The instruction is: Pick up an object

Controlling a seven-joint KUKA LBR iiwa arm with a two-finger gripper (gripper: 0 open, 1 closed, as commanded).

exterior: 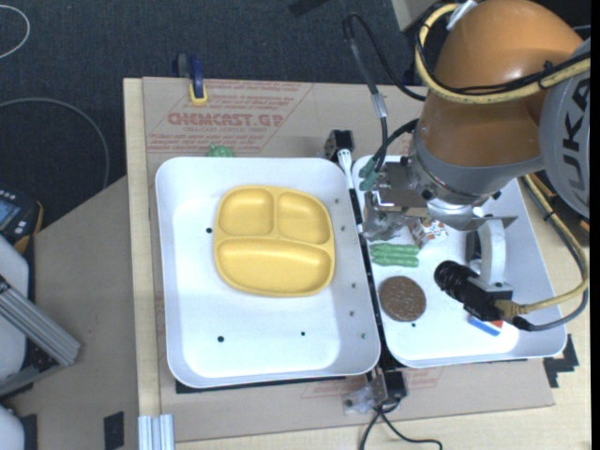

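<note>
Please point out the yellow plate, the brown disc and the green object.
yellow plate (275, 241), camera view, on its middle, at the ridge between compartments.
brown disc (402, 299), camera view, on the middle of its top face.
green object (394, 254), camera view, on its middle.

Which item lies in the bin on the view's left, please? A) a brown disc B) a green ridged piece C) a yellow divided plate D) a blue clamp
C: the yellow divided plate sits in the left bin, while the brown disc and green ridged piece lie in the right bin.
</note>
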